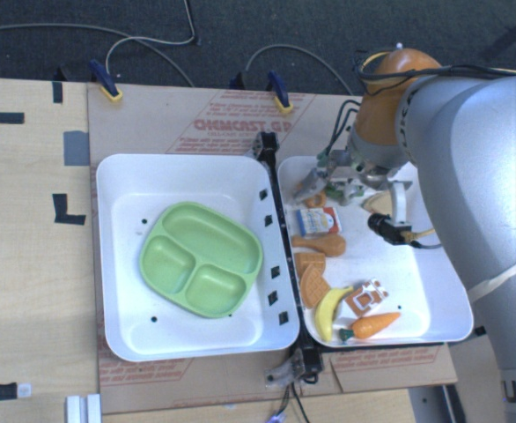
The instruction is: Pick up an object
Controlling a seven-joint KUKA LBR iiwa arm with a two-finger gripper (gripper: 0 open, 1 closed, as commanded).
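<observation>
End effector (333, 183) low over right bin (443, 315), above small carton (315, 221).

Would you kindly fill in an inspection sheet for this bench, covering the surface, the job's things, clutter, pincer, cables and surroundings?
Surface: cardboard sheet on a wooden bench, clamped at the far edge; two white bins side by side.
Job's things: right bin holds a banana, a carrot, a waffle, a drumstick and small packets.
Clutter: green divided plate in the left bin.
Pincer: pincer low over the right bin's far end; finger state unclear.
Cables: thin cables loop behind the bench; black cable at the wrist.
Surroundings: dark carpet; black tape marks on the bench.
</observation>
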